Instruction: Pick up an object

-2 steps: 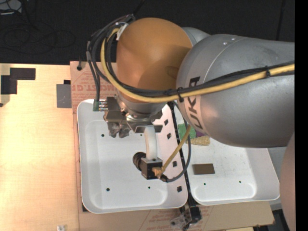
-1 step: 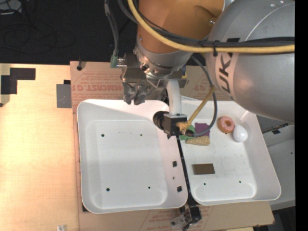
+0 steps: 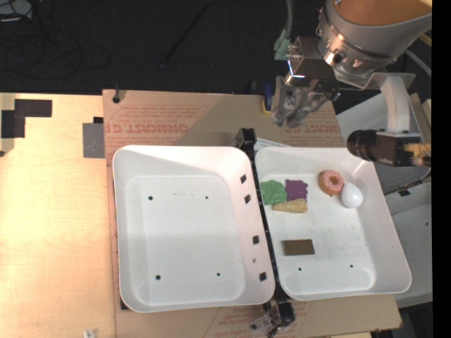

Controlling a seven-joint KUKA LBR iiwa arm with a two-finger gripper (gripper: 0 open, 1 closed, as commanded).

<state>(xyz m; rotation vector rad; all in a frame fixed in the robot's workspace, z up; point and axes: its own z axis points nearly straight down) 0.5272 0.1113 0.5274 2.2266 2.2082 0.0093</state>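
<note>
Gripper (image 3: 294, 111) hangs beyond the right bin's (image 3: 384, 259) far rim, well apart from the doughnut (image 3: 330, 182); finger state unclear

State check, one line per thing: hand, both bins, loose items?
hand: raised behind the right bin, carrying nothing visible
right bin: holds every item
left bin: bare white floor
donut: flat, touching white egg
green piece: beside purple piece
brown block: flat, alone
</note>
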